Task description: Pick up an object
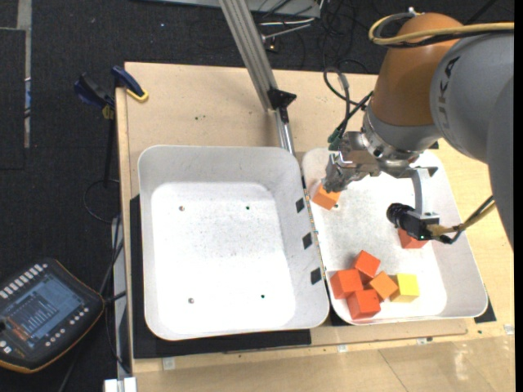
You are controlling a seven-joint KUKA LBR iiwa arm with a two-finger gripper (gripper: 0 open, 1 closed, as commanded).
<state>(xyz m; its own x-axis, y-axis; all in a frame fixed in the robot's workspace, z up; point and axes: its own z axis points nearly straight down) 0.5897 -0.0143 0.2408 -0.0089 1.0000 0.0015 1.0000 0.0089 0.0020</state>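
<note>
Pincer [333, 184] of mine hangs over the right bin's [458, 219] left edge, closed on a small orange block [326, 197] at the fingertips; the block sits just beside the rim shared with the left bin [163, 170]; other blocks [372, 284] cluster at the right bin's near edge, well apart; the left bin's floor lies open beside me.

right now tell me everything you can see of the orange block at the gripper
The orange block is a small cube, matt, like painted wood or foam. It sits at the tip of the gripper, tilted, one corner down, near the left edge of the right bin. The fingers seem to clamp its top; whether it is lifted clear of the bin floor or touching it is hard to tell. It is apart from the block cluster lower in that bin.
</note>
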